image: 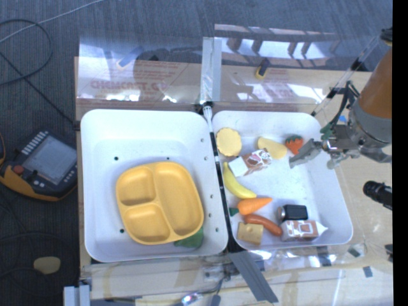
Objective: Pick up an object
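The right bin holds several toy foods. A round yellow slice, a pale yellow wedge and a small red-orange fruit lie along its far side. A banana, a carrot, a red sausage and a black block lie nearer the front. My gripper hangs over the bin's right part, just right of the red-orange fruit. Its fingers are open and nothing sits between them.
The left bin holds a yellow divided plate with a green thing peeking from under its near edge. A white and red packet, a cheese cube and a brown carton are also in the right bin. Clear panels stand behind both bins.
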{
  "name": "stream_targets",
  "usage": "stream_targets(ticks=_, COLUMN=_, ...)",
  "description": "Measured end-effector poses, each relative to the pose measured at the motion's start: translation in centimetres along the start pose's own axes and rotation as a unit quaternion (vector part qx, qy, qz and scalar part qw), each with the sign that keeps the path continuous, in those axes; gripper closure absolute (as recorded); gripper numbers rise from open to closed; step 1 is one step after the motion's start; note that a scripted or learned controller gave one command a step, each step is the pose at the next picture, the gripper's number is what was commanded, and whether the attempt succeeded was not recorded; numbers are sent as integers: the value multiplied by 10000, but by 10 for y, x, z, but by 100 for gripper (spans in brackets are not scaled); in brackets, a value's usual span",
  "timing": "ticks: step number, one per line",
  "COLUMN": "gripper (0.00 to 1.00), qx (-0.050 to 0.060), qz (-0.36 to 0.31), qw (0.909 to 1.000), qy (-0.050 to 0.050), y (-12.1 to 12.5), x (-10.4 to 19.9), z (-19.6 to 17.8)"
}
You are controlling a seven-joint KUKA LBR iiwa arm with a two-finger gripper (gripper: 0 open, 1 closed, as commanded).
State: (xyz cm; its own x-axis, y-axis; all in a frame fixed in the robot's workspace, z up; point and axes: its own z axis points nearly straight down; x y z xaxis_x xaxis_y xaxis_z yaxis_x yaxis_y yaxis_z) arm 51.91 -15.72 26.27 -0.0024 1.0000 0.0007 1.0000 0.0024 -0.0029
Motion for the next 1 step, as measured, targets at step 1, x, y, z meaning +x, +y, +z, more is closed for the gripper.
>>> stream_targets(ticks=1, gripper=0, qx=-173, qz=842, qw=9963, qy=-24, y=84, x=44, z=138)
